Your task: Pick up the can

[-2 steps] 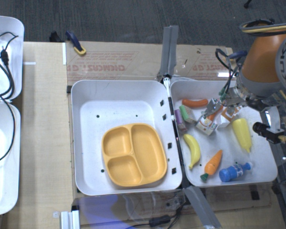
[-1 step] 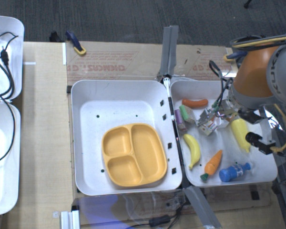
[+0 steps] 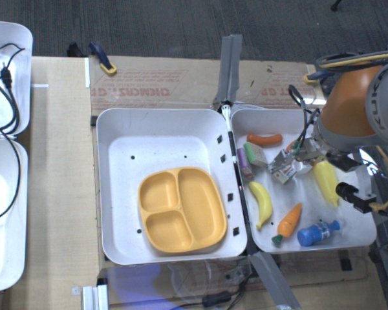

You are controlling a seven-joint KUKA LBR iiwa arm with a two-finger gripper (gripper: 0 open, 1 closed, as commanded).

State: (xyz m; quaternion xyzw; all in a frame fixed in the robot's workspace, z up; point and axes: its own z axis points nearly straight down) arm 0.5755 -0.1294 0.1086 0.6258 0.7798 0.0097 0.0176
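A small green can (image 3: pixel 255 155) lies on its side in the right bin (image 3: pixel 349 237), near that bin's left wall. A purplish object (image 3: pixel 244 163) rests against its left side. My gripper (image 3: pixel 284 168) hangs low over the middle of the right bin, a short way right of the can and slightly nearer the camera. It does not touch the can. The grey arm with its orange band (image 3: pixel 349 108) comes in from the right above it.
The right bin also holds a red sausage (image 3: pixel 265 139), a banana (image 3: pixel 262 202), a carrot (image 3: pixel 288 221), a blue bottle (image 3: pixel 318 232) and a yellow piece (image 3: pixel 326 181) under the wrist. A yellow divided plate (image 3: pixel 180 208) lies in the left bin (image 3: pixel 116 141).
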